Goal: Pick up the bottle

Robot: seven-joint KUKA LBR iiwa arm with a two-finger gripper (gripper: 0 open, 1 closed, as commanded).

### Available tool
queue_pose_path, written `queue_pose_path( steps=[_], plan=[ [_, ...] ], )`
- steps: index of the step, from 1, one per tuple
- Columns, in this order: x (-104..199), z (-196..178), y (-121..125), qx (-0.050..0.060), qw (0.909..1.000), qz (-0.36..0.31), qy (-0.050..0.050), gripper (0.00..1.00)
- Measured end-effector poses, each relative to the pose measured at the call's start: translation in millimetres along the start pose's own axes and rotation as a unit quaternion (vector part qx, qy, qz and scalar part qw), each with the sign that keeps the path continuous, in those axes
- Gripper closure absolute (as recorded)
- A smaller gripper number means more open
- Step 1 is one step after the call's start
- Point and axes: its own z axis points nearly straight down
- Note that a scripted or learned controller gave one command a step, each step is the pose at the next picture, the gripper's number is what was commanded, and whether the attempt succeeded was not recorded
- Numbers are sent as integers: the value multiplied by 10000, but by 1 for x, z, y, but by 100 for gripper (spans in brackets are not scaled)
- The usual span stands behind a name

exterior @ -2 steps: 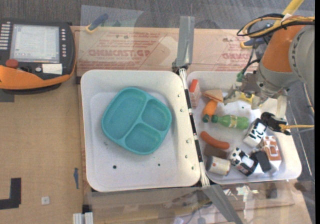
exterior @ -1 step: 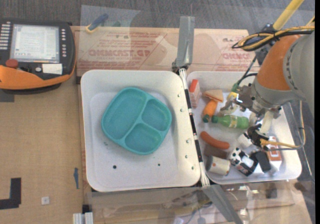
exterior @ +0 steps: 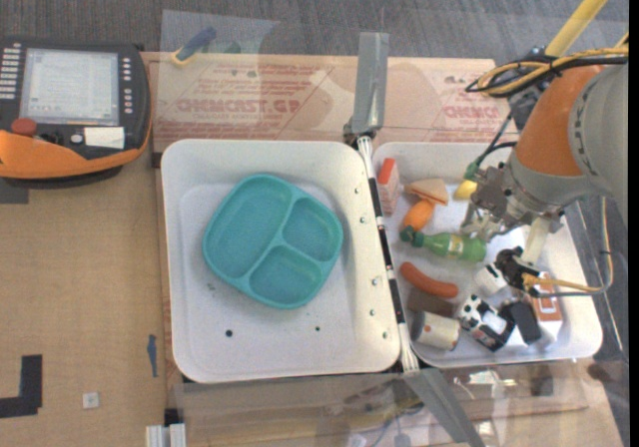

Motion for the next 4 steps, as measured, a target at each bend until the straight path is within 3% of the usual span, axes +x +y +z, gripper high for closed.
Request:
queue_pose_path(
  steps=[1, 2, 3, 4],
  plan=[
    [0, 0, 0, 1, 10000, 1, -1, 0],
    [19, 7, -31, -11, 9920, 1263, -4, 0],
    [20, 0, -30, 4, 9921, 1257, -6, 100],
    [110, -88, -28, 32, 9691, 2465, -35, 100]
  ],
)
